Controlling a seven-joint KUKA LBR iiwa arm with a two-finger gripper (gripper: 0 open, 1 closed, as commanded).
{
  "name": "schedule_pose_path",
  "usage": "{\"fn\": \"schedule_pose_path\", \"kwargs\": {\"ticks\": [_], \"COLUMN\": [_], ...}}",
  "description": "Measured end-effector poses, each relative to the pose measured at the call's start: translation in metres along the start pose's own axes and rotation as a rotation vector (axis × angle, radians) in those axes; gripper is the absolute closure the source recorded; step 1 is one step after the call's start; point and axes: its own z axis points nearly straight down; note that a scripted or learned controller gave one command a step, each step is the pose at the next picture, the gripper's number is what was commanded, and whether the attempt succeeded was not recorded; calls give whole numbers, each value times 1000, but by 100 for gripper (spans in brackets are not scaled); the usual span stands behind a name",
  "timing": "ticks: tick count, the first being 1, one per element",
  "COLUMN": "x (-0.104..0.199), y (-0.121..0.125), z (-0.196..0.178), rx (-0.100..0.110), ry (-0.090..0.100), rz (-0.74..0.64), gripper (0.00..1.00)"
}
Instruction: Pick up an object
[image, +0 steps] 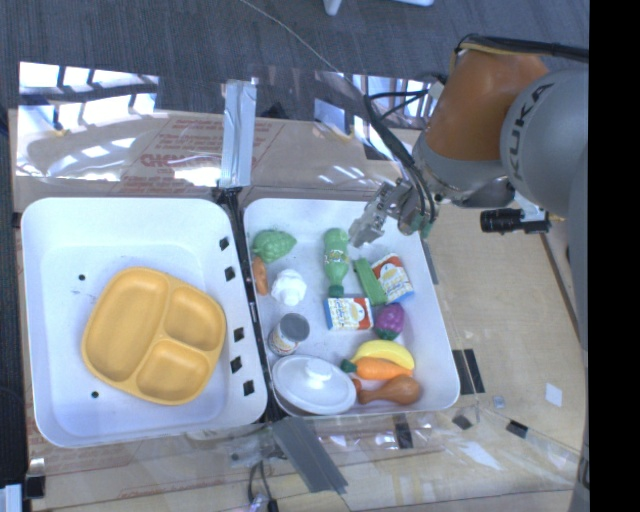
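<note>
Two shallow white bins sit side by side on the desk (500, 300). Left bin (50, 300): a yellow divided tray (152, 333) lies flat near its centre. Right bin (430, 330): a green bottle (335, 256), a leafy green toy (272, 244), a white garlic-shaped piece (290, 287), a small carton (348, 313), a red-and-white packet (393, 278), a purple piece (389, 320), a banana (383, 353), a carrot (378, 369), a drumstick (392, 391), a tin (291, 331) and a white lidded bowl (313, 384). The gripper (368, 230) hangs over the right bin's upper edge, just beside the bottle's top; nothing is visible between its fingers, and their spread cannot be judged.
</note>
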Motion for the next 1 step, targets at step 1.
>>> {"fn": "schedule_pose_path", "kwargs": {"ticks": [1], "x": [42], "y": [32], "z": [73], "rx": [2], "ry": [9], "rz": [101], "gripper": [100]}}
